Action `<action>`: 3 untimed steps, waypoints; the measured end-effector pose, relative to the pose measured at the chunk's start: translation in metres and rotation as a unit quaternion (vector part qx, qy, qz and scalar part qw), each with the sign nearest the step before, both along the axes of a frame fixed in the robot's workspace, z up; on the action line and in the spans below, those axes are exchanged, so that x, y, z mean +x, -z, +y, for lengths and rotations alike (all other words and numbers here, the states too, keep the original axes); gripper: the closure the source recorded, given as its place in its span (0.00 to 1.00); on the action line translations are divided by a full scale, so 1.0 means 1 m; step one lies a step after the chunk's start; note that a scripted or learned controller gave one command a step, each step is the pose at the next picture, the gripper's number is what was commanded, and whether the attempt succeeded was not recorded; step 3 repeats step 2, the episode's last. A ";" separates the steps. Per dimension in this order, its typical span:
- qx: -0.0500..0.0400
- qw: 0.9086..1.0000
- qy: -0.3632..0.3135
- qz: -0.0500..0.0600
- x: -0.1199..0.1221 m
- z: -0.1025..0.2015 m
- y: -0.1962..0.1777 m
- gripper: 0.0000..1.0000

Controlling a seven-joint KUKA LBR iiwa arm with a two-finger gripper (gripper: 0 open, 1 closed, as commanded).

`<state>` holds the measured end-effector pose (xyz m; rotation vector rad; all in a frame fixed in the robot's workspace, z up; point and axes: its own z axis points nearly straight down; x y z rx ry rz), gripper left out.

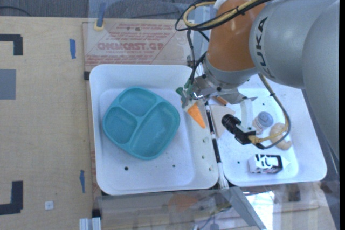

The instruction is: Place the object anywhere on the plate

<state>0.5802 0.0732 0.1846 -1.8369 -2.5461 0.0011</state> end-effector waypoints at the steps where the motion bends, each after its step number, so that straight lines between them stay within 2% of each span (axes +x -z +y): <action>1: 0.000 0.991 -0.132 -0.002 -0.017 0.084 -0.011 1.00; 2: 0.000 0.991 -0.131 -0.002 -0.016 0.082 -0.011 0.00; 3: 0.000 0.991 -0.131 -0.002 -0.016 0.082 -0.011 0.00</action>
